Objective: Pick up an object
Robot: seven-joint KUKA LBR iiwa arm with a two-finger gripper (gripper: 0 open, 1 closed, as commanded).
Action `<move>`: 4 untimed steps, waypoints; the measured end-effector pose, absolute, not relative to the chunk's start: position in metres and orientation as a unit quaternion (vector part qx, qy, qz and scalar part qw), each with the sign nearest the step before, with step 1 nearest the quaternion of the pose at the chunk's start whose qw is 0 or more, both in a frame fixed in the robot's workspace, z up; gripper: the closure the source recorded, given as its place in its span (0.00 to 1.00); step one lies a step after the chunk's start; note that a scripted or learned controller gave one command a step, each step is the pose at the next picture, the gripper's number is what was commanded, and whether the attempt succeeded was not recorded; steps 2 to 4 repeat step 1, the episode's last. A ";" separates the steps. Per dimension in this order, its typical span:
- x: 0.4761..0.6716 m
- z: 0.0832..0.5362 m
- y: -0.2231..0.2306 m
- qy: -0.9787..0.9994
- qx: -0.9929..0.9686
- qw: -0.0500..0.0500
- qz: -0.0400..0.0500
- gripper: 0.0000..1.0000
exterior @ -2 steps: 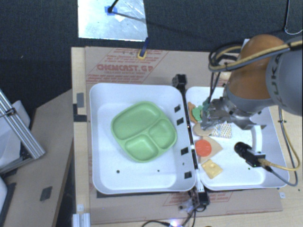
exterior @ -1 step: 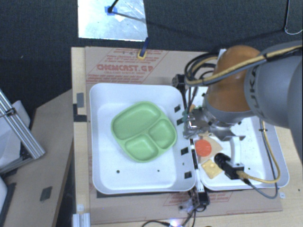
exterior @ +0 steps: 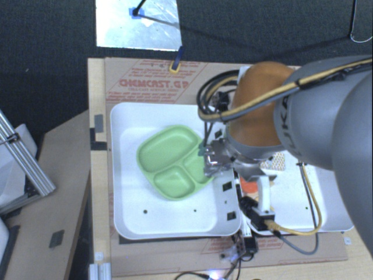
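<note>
A light green divided plate (exterior: 169, 159) with three compartments lies in the left white bin (exterior: 125, 174), toward its right side. My gripper (exterior: 210, 161) hangs low over the plate's right rim, close to the wall between the two bins. The grey arm and its orange band cover most of the right bin (exterior: 291, 206). A small orange object (exterior: 249, 186) and a piece with a speckled pattern (exterior: 275, 164) peek out from under the wrist in the right bin.
Both bins rest on a cardboard sheet with red lettering (exterior: 154, 80). A shiny foil square (exterior: 140, 16) lies on the dark floor behind. An aluminium rail (exterior: 26, 162) stands at the left. The left bin's floor is bare white around the plate.
</note>
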State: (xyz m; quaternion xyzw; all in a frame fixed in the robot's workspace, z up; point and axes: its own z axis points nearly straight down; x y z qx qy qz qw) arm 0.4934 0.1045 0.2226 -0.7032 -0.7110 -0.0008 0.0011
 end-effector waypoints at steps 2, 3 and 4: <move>0.484 0.215 0.097 -0.707 -0.707 0.000 0.000 1.00; 0.484 0.215 0.097 -0.707 -0.707 0.000 0.000 1.00; 0.484 0.215 0.097 -0.707 -0.707 0.000 0.000 1.00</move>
